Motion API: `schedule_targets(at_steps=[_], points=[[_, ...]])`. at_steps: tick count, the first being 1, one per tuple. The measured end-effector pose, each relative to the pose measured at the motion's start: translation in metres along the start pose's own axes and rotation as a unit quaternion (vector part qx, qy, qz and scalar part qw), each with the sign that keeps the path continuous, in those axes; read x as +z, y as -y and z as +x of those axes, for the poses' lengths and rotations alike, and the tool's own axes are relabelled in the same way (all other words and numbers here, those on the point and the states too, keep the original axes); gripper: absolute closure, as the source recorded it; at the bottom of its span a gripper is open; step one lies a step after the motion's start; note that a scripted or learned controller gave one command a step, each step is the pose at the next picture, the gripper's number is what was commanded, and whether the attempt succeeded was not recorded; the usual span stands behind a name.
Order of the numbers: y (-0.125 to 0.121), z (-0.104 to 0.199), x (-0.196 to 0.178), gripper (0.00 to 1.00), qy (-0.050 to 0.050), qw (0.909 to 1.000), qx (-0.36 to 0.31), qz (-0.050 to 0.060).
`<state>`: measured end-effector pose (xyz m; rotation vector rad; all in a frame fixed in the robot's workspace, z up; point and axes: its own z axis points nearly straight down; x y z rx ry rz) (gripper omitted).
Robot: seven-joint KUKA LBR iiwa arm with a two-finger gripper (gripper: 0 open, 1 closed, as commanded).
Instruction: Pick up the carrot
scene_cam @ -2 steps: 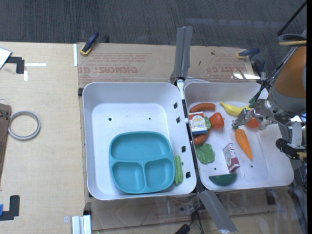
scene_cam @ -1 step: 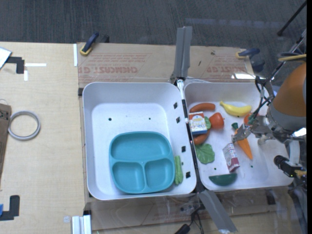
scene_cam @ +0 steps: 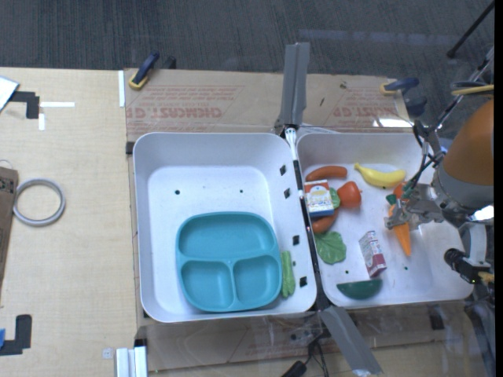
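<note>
Your gripper (scene_cam: 402, 210) has its metal fingers (scene_cam: 395, 220) pinching the carrot's (scene_cam: 404, 236) upper end, a smooth tapered orange cone pointing down over the glossy white right bin (scene_cam: 428, 289), near the curved yellow banana (scene_cam: 380, 176).

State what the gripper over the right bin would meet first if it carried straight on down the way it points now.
Most likely the carrot: the gripper points down at the right bin, with the carrot's upper end right at its tip. Depth is unclear from this slanted view, so contact cannot be confirmed.
</note>
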<state>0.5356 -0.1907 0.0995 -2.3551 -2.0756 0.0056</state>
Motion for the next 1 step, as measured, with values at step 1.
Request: schedule_targets(at_steps=[1], points=[[-0.0754, 0.0448, -0.1015, 1.0, 0.0, 0.9993, 0.038, -0.002]])
